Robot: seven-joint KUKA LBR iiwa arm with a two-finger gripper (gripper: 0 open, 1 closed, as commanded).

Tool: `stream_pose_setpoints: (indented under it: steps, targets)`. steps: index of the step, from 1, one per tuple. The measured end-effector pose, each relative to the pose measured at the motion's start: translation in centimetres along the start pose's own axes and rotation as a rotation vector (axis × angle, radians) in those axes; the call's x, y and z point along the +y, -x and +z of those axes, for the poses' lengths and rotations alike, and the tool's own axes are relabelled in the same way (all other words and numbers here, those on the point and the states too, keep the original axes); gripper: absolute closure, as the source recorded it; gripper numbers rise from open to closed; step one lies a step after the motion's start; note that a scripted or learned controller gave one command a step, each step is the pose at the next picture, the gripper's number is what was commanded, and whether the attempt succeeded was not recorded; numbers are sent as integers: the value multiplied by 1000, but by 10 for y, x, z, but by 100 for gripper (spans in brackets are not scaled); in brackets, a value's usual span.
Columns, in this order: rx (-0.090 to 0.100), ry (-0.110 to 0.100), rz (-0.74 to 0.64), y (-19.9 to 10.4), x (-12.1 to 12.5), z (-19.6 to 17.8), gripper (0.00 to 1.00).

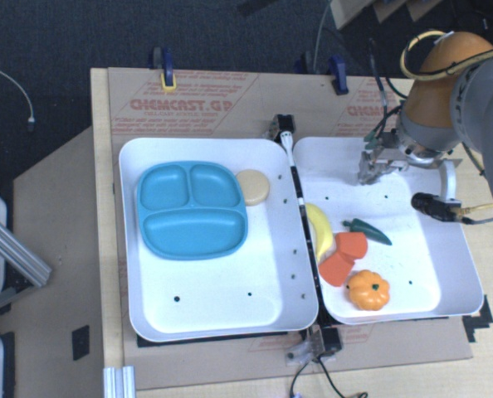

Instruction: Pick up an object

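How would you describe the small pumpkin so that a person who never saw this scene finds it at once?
Look in the right bin, at its near edge. The pumpkin sits there, just below two red-orange pieces. It alone is round, ribbed, orange, with a small stem.

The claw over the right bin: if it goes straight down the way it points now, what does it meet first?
Probably the bare white floor of the right bin. The claw hangs above its upper part, apart from the banana and other toy food nearer the front. Depth is hard to judge here.
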State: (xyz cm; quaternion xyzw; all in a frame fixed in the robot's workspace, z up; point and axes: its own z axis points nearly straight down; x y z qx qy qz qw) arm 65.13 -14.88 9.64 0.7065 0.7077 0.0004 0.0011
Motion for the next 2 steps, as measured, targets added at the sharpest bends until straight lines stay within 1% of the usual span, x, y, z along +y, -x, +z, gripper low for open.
stream_pose_setpoints:
  steps: [1,2]
  targets:
    - [-1,5,1,5,10,-51,100]
    - [-2,6,1,12,10,-98,100]
